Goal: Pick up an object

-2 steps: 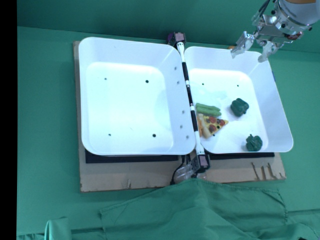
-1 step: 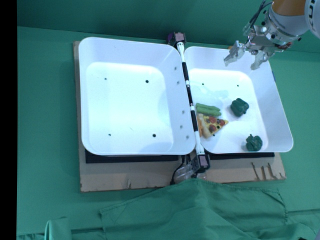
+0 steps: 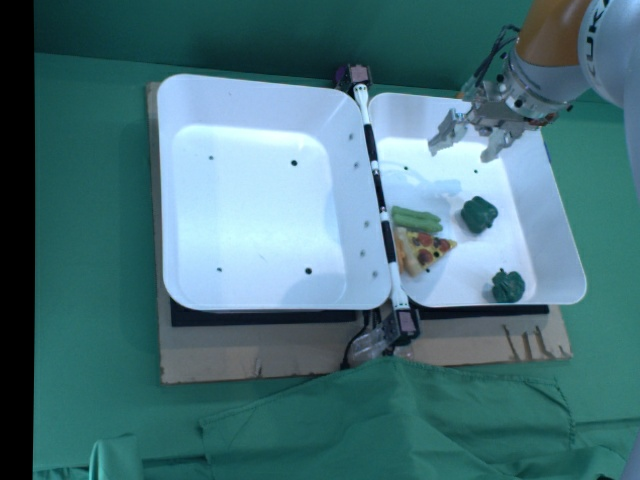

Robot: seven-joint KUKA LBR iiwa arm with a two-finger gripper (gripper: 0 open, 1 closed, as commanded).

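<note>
My gripper (image 3: 468, 145) hangs over the far part of the right bin (image 3: 560, 230), fingers spread open with nothing between them. Below it in that bin lie a dark green pepper (image 3: 479, 213), a second green pepper (image 3: 508, 286) near the front rim, a green bean pod (image 3: 416, 218) and a pizza slice (image 3: 420, 249) against the left wall. A clear pale object (image 3: 437, 185) lies near the bin's middle, hard to make out. The nearest pepper is well below and slightly right of the fingers.
The left bin (image 3: 190, 118) adjoins the right one along a black-and-white divider (image 3: 378, 193). Both rest on cardboard (image 3: 200, 363) over green cloth. A crumpled green cloth fold (image 3: 400, 418) lies at the front.
</note>
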